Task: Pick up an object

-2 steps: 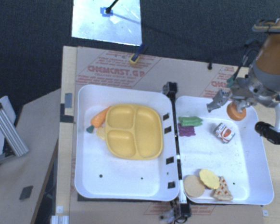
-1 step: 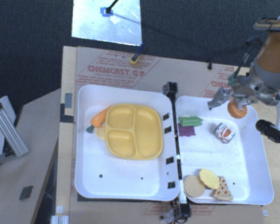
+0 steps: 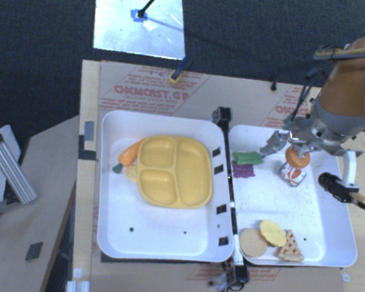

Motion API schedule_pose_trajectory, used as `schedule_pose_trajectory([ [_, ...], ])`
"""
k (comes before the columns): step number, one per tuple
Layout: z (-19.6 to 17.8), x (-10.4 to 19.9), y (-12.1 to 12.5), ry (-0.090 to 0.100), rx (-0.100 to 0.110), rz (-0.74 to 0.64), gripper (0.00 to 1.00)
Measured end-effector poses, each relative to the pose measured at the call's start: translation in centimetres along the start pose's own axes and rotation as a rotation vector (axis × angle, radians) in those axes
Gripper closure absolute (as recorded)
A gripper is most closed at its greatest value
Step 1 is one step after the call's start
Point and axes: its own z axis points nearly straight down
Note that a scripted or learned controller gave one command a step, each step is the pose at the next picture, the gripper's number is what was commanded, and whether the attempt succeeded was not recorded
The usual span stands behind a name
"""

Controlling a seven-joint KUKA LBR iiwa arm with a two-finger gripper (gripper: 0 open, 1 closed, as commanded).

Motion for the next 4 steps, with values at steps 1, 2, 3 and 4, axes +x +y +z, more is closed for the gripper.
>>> schedule_pose_trajectory([
  [1, 5.8, -0.8, 0.3, 0.0, 0.0, 0.001, 0.0],
  [2, 10.4, -1.5, 0.0, 0.0, -0.001, 0.001, 0.0],
  [3, 12.9, -1.5, 0.1, -0.001, -0.006, 0.001, 0.0],
  [4, 11.9, -1.5, 0.2, 0.0, -0.008, 0.0, 1.0],
])
